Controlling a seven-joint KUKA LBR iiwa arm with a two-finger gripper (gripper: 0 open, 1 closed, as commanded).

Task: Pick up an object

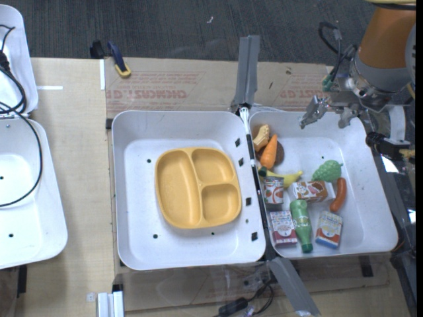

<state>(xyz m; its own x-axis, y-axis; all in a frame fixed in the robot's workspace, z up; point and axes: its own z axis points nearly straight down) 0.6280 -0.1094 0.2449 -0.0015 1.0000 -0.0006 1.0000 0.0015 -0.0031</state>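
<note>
The right bin [370,243] holds several toy foods: an orange carrot [269,152], a bread piece [260,135], a small banana [291,176], a green leafy vegetable [327,171], a red sausage [339,195], a green bottle [301,224] and small cartons [329,230]. My gripper [328,116] hangs over the bin's far edge, above and to the right of the carrot. It is open with nothing between its fingers.
The left bin [132,243] holds a yellow divided plate [198,187]. A grey post [247,71] stands behind the seam between the bins. White equipment with black cables [20,177] lies at the far left.
</note>
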